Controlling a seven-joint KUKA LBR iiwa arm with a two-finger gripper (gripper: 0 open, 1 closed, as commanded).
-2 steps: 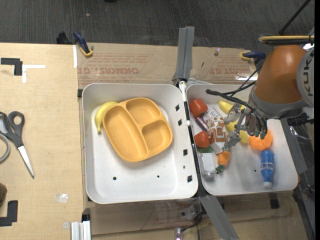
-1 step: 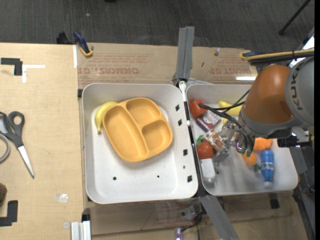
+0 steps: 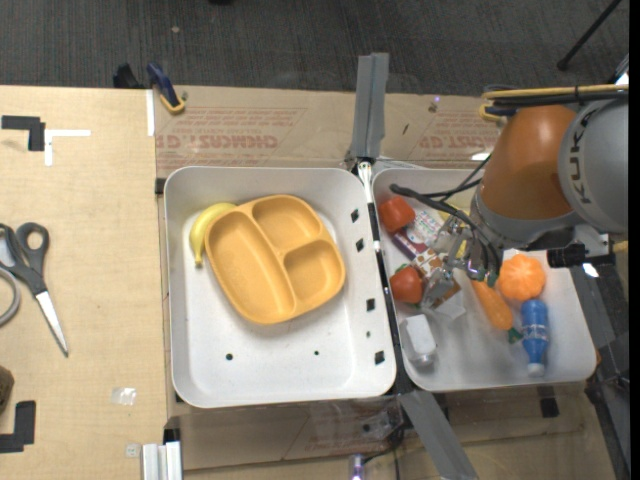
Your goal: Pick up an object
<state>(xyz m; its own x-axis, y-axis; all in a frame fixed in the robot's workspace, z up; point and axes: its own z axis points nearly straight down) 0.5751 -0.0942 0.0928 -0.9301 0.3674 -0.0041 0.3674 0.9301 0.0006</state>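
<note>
My gripper [image 3: 443, 274] reaches down into the right bin [image 3: 470, 373], low among the objects near its left side. Just left of it lies a red tomato [image 3: 405, 286], and a second red tomato [image 3: 397, 213] sits further back. A white and pink packet [image 3: 427, 230] lies behind the gripper. To its right are an orange carrot [image 3: 491, 307], an orange fruit [image 3: 521, 277] and a blue bottle [image 3: 535, 336]. In front of it rests a small white object [image 3: 419, 337]. The arm's orange band [image 3: 530, 163] hides the bin's back right part.
The left bin [image 3: 270, 373] holds a yellow divided plate [image 3: 275, 258] with a banana [image 3: 205, 226] tucked against its left edge. Scissors [image 3: 35, 278] lie on the wooden bench at far left. A grey divider [image 3: 372, 108] stands between the bins at the back.
</note>
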